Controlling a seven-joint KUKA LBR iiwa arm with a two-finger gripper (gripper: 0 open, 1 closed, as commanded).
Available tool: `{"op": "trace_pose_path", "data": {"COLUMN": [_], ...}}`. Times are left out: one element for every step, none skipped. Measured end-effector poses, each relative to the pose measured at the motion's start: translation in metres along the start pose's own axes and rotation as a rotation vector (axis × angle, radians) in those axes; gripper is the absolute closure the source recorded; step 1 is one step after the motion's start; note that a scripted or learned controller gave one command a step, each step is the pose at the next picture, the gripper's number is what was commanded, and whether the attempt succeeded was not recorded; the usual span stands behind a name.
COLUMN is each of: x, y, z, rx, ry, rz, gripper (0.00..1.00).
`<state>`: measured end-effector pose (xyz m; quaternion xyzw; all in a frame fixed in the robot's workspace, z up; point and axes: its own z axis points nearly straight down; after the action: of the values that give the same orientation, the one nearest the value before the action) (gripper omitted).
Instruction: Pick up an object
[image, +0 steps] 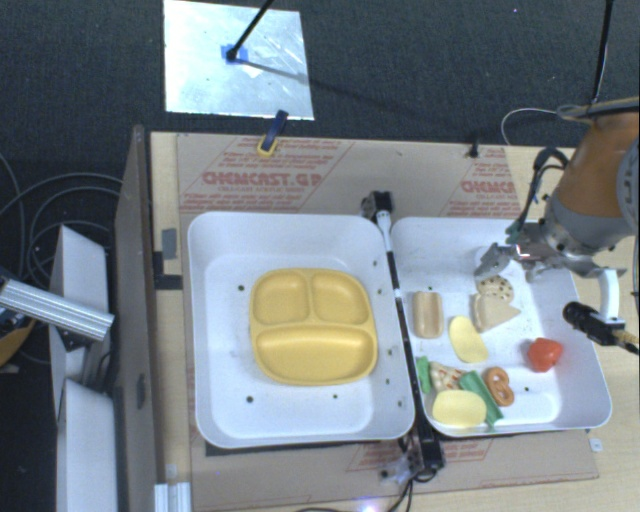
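Two shallow white bins sit side by side on a table (300, 170) topped with printed cardboard, over dark carpet with black cables at the left. A shiny silver sheet (238, 58) lies on the carpet beyond the table's far edge. The left bin (215, 260) holds a yellow divided plate (312, 325). The right bin (590, 400) holds toy food: a tan bread piece (428, 313), a yellow oval slice (467, 339), a speckled cookie (494, 290) touching a pale wedge (495, 313), a red tomato (544, 353), and a cluster at the near edge with a yellow round piece (458, 408), green strips and an orange pretzel (498, 386). The grey and orange arm (600, 180) reaches in from the right. Its gripper (508, 258) sits low over the far part of the right bin, just beyond the cookie. Whether the fingers are apart or together cannot be told, and nothing is seen between them.
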<state>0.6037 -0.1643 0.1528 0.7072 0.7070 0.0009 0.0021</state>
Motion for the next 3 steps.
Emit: {"op": "trace_pose_path", "data": {"x": [-0.017, -0.016, -0.045], "y": [-0.012, -0.009, -0.060], "z": [0.072, 0.057, -0.032], "rx": [0.006, 0.000, -0.002], "ry": [0.002, 0.001, -0.002], "rz": [0.001, -0.002, 0.003], "gripper": [0.00, 1.00, 1.00]}}
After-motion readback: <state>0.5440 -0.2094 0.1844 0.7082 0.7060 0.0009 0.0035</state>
